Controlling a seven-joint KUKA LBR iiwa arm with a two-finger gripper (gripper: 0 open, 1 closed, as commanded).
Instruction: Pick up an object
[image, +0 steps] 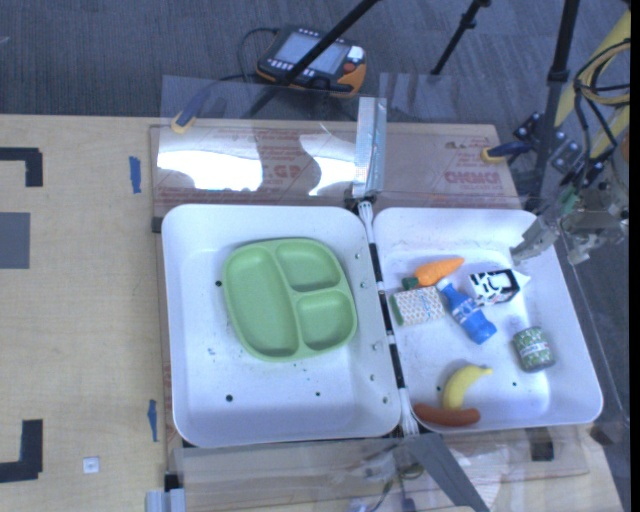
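Objects are all lying in the right bin; pincer is hovering at its far edge, grip state unclear — nothing picked yet.

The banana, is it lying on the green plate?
No, the banana lies in the right bin, just above the sausage, while the green plate sits in the left bin.

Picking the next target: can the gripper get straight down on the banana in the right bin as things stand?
Probably yes. The banana lies uncovered near the right bin's front, with open floor above it. The sausage lies close in front, so a finger could nudge it. The gripper is at the bin's far right edge.
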